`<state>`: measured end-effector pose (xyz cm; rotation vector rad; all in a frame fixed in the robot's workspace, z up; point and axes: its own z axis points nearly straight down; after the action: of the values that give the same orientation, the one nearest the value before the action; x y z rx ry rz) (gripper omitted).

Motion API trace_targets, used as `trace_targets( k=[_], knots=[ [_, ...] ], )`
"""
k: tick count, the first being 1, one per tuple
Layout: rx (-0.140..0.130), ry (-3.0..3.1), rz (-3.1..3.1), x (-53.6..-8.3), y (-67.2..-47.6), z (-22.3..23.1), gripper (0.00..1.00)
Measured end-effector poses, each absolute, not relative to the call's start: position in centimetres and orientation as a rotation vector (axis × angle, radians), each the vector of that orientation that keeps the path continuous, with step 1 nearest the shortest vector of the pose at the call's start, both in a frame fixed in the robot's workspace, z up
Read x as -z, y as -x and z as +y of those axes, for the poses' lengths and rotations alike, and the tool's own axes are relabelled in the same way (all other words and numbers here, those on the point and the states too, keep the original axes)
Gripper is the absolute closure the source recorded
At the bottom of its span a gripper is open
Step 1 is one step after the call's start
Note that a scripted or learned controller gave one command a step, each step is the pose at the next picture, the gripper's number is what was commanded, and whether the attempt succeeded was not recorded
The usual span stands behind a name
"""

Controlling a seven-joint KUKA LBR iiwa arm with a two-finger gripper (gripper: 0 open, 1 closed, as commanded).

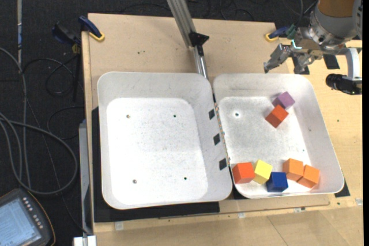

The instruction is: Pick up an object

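The right bin holds several small cubes. A purple cube and a red-orange cube touch near its far side. Along the near wall sit an orange cube, a yellow cube, a blue cube and two more orange cubes. My gripper hangs over the bin's far rim, above and behind the purple cube, open with nothing between its fingers.
The left bin lies beside the right one on the wooden bench. A slanted metal pole ends at a clamp near the bins' shared far corner. Blue-and-yellow clamps grip the bench's far corners.
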<state>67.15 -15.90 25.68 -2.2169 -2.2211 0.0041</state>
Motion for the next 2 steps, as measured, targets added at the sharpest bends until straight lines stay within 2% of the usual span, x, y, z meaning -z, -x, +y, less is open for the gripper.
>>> trace_targets(
  k=[1, 2],
  knots=[
    [-0.001, 2.218, -2.226, -26.0, -67.2, -15.9, 0.0],
    [-0.005, 2.216, -2.223, -21.0, -68.1, -16.2, 0.0]
  ],
)
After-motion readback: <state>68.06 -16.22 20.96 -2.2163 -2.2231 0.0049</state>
